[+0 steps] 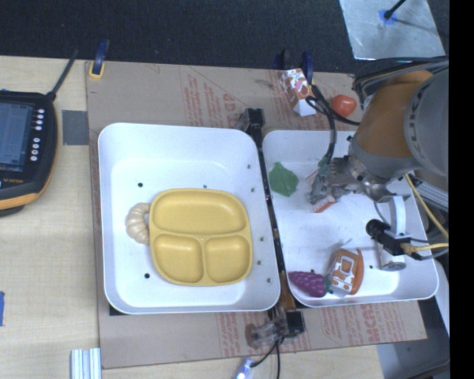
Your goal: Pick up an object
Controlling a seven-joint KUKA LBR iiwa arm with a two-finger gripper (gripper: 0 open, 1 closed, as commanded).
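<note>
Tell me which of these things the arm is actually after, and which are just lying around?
Part of the job:
gripper, low in the right bin
orange-red piece right beneath it
green piece
purple grapes
orange packet

Just lying about:
yellow divided tray in the left bin
pale shell-like thing beside it
handheld controller

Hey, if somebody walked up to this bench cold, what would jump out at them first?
Probably the big yellow divided plate lying in the left bin, with a pale knobbly thing tucked against its left edge. Next, the grey and orange arm reaching into the right bin, its gripper low over a small orange-red item beside a green piece.
</note>
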